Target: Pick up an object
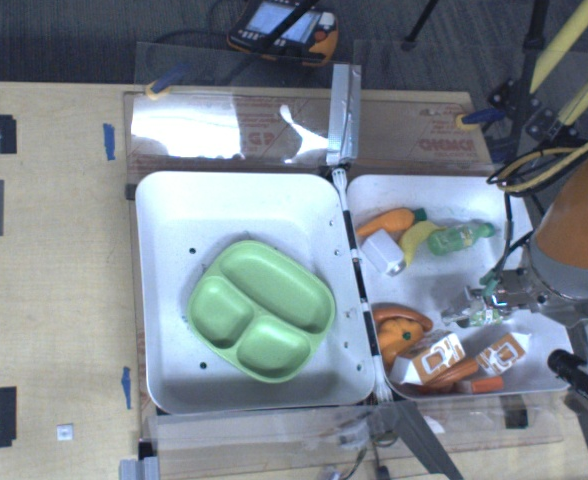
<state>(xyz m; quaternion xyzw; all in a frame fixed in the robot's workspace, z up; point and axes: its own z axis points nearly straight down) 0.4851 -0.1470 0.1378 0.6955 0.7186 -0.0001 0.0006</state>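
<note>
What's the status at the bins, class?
Gripper low over right bin, holding nothing seen. Carrot, bottle, cartons untouched. Green tray in left bin.

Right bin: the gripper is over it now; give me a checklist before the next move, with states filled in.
1. Gripper is over the right white bin, not the left white bin: ok.
2. Object between the fingers: cannot tell, too blurred.
3. Targets available nearby, such as the orange-and-white carton and the green plastic bottle: ok.
4. Objects well separated for a clean pick: not ok, the lower ones are crowded together.
5. Green sectioned plate lies apart in the left bin, out of the way: ok.
</note>
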